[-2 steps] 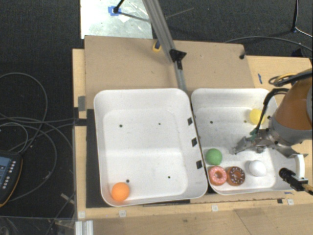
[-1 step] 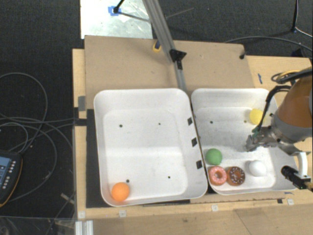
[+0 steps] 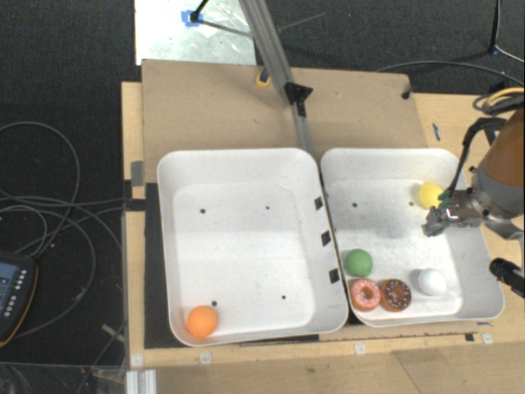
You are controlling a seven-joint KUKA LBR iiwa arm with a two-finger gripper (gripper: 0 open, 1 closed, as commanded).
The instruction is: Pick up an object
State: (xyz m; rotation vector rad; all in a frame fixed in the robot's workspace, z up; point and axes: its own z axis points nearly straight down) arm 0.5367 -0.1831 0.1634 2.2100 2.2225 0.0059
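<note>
A yellow ball (image 3: 429, 194) lies at the far right of the right bin (image 3: 385, 167). Along that bin's front edge sit a green ball (image 3: 358, 262), a pink frosted donut (image 3: 365, 295), a chocolate donut (image 3: 396, 295) and a white ball (image 3: 431, 281). An orange ball (image 3: 201, 321) rests in the front left corner of the left bin (image 3: 238, 171). My gripper (image 3: 437, 220) hangs over the right bin's right side, just in front of the yellow ball, and nothing shows between its tips.
A grey pole (image 3: 275, 52) slants down from the top to the gap between the bins. Cables lie on the dark floor at left, and a handheld pendant (image 3: 12, 290) rests at the left edge. Brown board surrounds the bins.
</note>
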